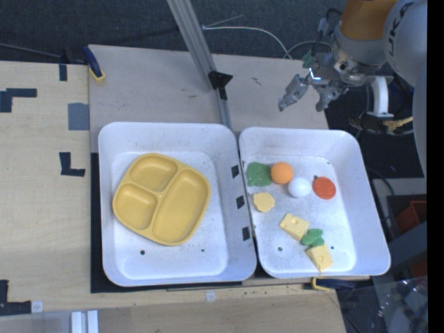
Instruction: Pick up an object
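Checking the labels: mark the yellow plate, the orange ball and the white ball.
yellow plate [161, 198]: camera view, on its divider ridge.
orange ball [282, 173]: camera view, on its top.
white ball [300, 187]: camera view, on its top.

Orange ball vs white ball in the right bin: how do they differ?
Colour: the orange ball is orange, the white ball is white. Size: the orange ball looks slightly larger than the white ball. Neighbours: the orange ball sits against the green piece, while the white ball lies next to the red piece. Both are round and rest side by side in the right bin.
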### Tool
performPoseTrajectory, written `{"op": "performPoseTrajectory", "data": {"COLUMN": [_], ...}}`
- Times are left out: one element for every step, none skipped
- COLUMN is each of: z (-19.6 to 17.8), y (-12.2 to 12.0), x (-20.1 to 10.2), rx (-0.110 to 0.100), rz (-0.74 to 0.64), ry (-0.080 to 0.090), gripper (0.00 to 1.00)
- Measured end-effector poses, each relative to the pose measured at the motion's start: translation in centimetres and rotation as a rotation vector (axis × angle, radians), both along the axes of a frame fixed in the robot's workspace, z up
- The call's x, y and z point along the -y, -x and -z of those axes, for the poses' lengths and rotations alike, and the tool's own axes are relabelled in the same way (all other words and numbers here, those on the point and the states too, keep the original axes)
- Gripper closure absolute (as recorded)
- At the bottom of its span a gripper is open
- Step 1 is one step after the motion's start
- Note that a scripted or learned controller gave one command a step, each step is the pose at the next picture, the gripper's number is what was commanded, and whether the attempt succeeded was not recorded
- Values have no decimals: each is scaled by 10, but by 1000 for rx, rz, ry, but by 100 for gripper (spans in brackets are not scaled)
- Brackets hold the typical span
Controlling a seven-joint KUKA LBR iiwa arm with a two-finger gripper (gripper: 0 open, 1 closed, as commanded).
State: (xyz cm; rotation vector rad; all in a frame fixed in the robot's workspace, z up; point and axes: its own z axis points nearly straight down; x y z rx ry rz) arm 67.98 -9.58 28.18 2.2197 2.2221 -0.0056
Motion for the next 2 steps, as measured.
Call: {"op": "performPoseTrajectory", "data": {"z": [105, 194], "y": [9, 96], "x": [57, 91], "rx": [-8, 2], "rz": [4, 5], "ry": [-1, -1], "gripper": [0, 0]}}
